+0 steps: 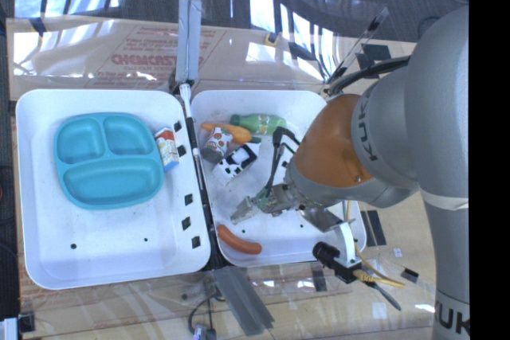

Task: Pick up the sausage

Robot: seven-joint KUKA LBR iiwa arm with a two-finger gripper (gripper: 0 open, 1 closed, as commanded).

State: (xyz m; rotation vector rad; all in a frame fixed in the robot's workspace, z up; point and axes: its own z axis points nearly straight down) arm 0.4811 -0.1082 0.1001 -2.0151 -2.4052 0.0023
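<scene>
Orange-red sausage (239, 240) lies flat near the front-left corner of the right bin (296, 253), nothing touching it. Gripper (245, 209) hangs just above and beside it toward the bin's middle; jaw state cannot be told. Toward the back edge: cow-patterned carton (238, 160), carrot (225, 130), green bottle (257, 123). Left bin (44, 251) carries a blue divided tray (108, 159).

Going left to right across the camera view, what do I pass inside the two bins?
Blue divided plate → small carton by the left bin's right wall → sausage at the right bin's near edge → hand → orange band on the arm.
</scene>
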